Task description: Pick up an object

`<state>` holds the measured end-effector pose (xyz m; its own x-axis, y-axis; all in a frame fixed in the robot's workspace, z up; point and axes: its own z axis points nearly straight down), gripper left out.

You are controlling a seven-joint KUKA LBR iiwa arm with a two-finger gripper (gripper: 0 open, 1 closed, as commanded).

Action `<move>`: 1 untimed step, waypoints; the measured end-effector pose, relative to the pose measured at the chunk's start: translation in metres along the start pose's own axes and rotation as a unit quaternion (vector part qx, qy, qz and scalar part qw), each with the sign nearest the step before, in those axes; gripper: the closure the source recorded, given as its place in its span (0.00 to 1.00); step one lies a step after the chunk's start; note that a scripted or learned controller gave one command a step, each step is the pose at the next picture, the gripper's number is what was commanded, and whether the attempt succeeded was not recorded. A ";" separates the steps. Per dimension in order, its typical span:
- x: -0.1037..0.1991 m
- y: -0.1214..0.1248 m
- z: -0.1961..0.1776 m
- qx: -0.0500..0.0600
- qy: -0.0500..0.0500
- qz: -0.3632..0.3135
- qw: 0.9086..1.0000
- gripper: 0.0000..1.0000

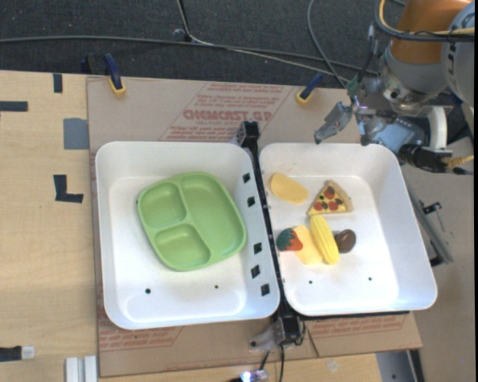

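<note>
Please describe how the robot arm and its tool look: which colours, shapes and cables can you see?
The arm is rounded, grey metal with a broad orange band above the wrist. Thin dark cables loop around it. The tool is grey and angular, and next to it sits a blue and white part.

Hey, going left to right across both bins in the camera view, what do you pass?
Green divided plate → pale yellow piece → corn cob → brown piece.

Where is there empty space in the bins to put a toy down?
Left bin: bare floor in front of the green tray, along the near wall. Right bin: bare near-right corner, beyond the corn. It's crowded around the pizza slice and corn.
</note>
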<state>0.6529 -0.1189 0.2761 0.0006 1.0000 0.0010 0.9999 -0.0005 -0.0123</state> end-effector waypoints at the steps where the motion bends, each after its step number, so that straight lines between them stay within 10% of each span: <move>1: 0.000 0.002 -0.007 -0.005 -0.001 -0.001 1.000 0.00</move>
<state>0.6547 -0.1187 0.2827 -0.0017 1.0000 -0.0003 1.0000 0.0017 -0.0013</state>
